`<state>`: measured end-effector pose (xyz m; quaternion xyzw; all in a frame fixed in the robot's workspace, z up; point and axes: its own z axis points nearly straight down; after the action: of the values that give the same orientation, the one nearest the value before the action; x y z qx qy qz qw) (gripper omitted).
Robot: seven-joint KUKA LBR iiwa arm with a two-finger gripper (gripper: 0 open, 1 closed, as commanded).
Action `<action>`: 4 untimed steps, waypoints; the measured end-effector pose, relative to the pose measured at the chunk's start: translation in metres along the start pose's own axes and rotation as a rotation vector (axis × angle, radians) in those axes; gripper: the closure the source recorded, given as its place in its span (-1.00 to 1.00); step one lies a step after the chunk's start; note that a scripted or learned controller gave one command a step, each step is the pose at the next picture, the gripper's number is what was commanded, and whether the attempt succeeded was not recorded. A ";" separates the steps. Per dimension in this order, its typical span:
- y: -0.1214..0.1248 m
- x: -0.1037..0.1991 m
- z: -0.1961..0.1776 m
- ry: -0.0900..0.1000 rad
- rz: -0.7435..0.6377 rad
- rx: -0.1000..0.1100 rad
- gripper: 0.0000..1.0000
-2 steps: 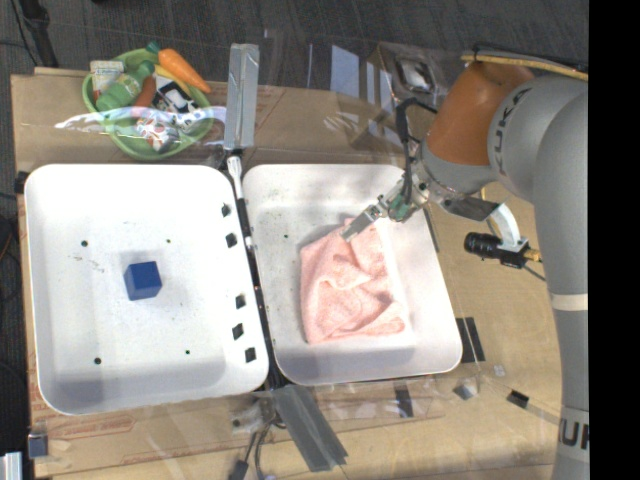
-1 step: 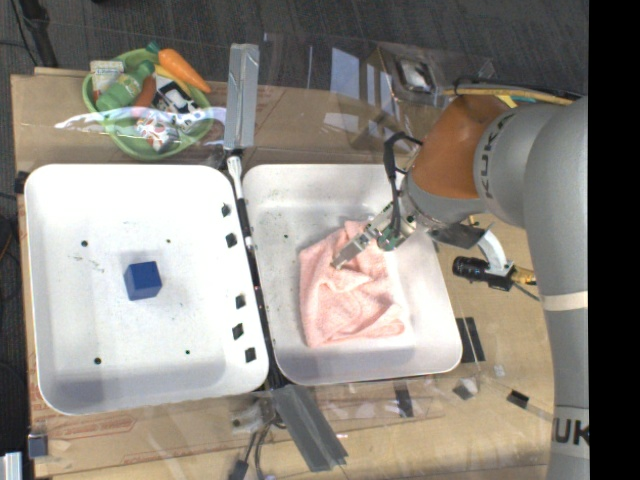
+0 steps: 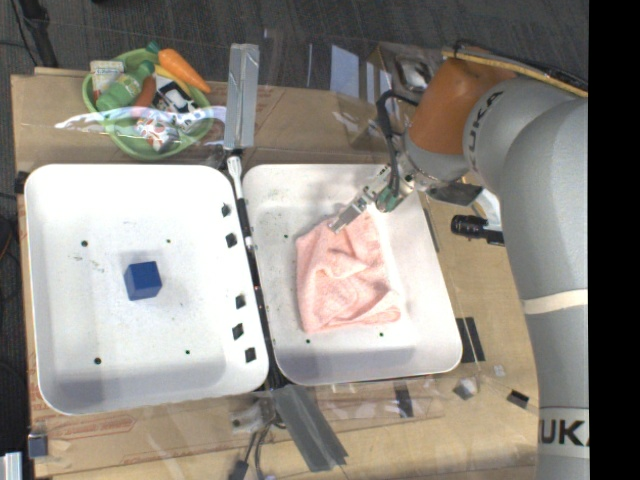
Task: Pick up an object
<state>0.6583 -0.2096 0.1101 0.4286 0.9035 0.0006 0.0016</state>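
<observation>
A crumpled pink cloth [image 3: 345, 278] lies in the right white bin [image 3: 430, 338], covering much of its middle. My gripper [image 3: 352, 213] reaches in from the upper right and sits low at the cloth's top edge, its tip touching or just above the fabric. A small blue cube [image 3: 143, 280] rests alone in the left white bin [image 3: 60, 368], far from the gripper. The grey arm with its orange band [image 3: 450, 108] slants over the right bin's far right corner.
A green bowl [image 3: 150, 143] of toy vegetables and packets stands behind the left bin. A raised divider with black clips [image 3: 245, 288] separates the two bins. The arm's bulk [image 3: 545, 228] fills the space to the right of the bench.
</observation>
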 end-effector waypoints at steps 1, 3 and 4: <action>0.023 0.075 -0.008 0.003 -0.043 0.003 -1.00; 0.029 0.064 0.007 -0.001 0.022 0.001 1.00; 0.029 0.064 0.007 -0.001 0.022 0.001 -1.00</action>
<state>0.6406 -0.1419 0.1032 0.4384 0.8988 -0.0002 0.0016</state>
